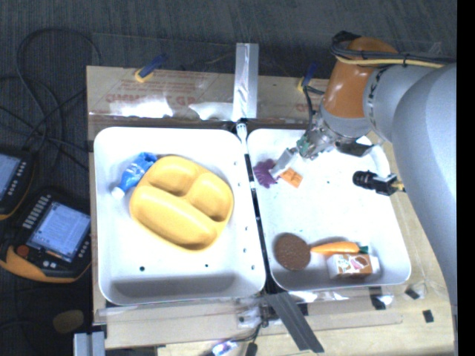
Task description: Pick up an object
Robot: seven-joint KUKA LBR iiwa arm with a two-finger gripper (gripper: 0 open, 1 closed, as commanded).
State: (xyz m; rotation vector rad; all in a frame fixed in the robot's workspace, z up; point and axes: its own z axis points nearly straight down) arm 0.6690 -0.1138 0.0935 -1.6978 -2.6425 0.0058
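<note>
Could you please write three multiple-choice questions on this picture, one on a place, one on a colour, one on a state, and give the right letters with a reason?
1. Where does the yellow object lie?
A. in the left bin
B. in the right bin
C. on the floor

2. What colour is the small thing beside the gripper?
A. green
B. purple
C. white

3. How does the brown disc stand to the gripper?
A. held between its fingers
B. pressed under the arm
C. lying apart from it, near the front of the right bin

Answers: 1 A, it fills much of the left bin. 2 B, it shows purple against the white floor. 3 C, the disc rests by the carrot, while the gripper is at the bin's far left.
</note>
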